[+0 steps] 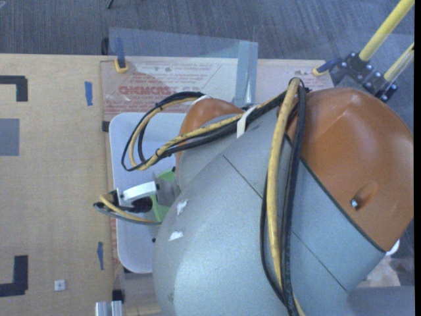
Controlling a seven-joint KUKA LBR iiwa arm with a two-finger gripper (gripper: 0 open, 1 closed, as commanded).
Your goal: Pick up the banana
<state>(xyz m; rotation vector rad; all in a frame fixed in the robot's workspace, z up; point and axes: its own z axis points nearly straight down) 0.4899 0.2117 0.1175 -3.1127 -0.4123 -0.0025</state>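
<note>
Most of the white bin point(125, 137) sits hidden under the arm point(263, 229), so the banana's anyone's guess. Can't tell the end effector's state; a blind grab could easily miss.

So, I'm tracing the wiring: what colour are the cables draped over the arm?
Yellow and black cables, clearest in the camera view against the grey arm.

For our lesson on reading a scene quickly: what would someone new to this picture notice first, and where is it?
The grey arm with its orange band looms over the right and centre, hiding most of the bench. Yellow and black cables run along it and loop leftward over a white bin at centre-left. Beyond the bin lies the tan bench top, marked with blue tape.
</note>
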